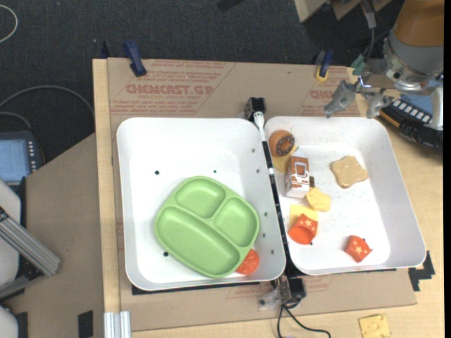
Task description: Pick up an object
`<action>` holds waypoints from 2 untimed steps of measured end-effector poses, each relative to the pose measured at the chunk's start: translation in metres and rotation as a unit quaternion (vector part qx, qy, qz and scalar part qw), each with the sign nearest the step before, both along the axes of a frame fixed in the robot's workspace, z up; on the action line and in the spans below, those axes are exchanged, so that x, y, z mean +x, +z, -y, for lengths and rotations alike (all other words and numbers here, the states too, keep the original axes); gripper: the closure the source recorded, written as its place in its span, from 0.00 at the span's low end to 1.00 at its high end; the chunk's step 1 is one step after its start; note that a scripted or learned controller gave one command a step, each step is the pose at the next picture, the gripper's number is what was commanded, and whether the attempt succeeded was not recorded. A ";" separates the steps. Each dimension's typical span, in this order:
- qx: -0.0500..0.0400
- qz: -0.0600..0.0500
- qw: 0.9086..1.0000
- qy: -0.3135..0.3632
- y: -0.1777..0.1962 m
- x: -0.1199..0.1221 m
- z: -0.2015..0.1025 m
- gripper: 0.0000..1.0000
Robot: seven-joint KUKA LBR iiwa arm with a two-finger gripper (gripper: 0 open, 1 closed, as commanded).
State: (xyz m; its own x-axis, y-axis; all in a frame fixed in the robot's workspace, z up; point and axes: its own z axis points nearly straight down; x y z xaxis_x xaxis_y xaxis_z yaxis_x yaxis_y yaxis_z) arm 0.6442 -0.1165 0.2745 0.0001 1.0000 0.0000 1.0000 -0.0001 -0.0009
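Hovering above far rim of right bin (394, 153): gripper (356, 98), fingers seen spread apart, nothing between them. Nearest pickable item judged toast slice (349, 171), lying below gripper toward camera, slightly left. Donut (282, 144) found further left; red cube (358, 248) well beyond toast, at near rim.
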 end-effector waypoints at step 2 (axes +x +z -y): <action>0.000 0.002 1.000 -0.002 -0.188 -0.064 -0.018 0.00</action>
State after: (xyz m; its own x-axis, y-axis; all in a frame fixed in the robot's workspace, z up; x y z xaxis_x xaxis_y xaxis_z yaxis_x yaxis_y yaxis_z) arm 0.5800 -0.0987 0.0864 0.0032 1.0000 0.0010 1.0000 -0.0032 0.0025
